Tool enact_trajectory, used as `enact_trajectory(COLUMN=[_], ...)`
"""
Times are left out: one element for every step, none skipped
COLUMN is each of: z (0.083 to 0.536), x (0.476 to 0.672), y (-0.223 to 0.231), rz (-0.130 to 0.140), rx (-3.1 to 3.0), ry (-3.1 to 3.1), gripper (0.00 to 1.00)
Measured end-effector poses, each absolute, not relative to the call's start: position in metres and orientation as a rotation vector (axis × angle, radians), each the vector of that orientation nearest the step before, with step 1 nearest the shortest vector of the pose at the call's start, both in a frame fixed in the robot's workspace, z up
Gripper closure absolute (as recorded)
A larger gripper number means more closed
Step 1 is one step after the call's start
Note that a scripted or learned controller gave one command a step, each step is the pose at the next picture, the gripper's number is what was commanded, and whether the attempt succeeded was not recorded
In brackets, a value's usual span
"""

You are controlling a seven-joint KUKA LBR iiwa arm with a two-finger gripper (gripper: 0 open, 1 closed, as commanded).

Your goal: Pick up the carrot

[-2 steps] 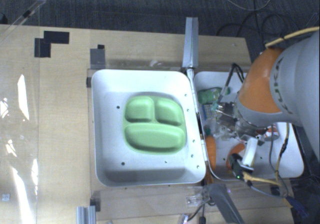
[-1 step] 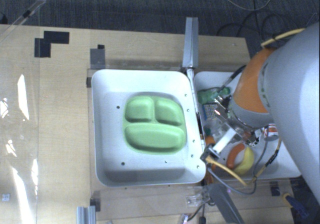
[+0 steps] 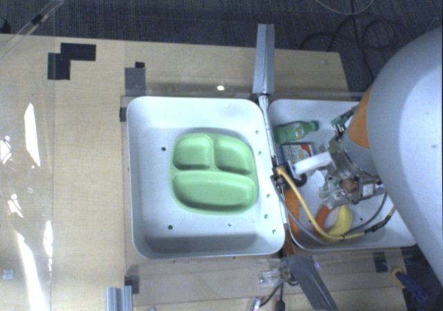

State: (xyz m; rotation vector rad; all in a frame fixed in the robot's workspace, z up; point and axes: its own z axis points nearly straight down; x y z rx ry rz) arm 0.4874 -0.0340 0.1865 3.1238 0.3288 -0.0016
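Note:
The carrot (image 3: 293, 210) is an orange, elongated thing lying along the left wall of the right bin (image 3: 398, 233), near its front corner and partly crossed by the robot's yellow cable. My gripper (image 3: 338, 190) hangs low in the middle of that bin, to the right of the carrot and a little behind it. Nothing shows held in it. Just under the gripper lie a yellow banana-like piece (image 3: 340, 222) and a small orange piece (image 3: 322, 216) touching it.
A green bottle (image 3: 296, 129) lies at the back of the right bin, with a printed packet (image 3: 299, 152) in front of it. The left bin (image 3: 149, 164) holds a green divided plate (image 3: 212, 170). A metal divider (image 3: 264, 70) stands between the bins.

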Motion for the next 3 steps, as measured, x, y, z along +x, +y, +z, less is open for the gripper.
enact_trajectory(z=[0.184, 0.183, 0.183], x=[0.487, 0.487, 0.487], y=[0.004, 0.057, -0.033], rz=[-0.002, -0.002, -0.003], rx=[3.041, 3.125, 3.103], ry=[0.794, 0.327, 0.498], gripper=[1.0, 1.0, 1.0])
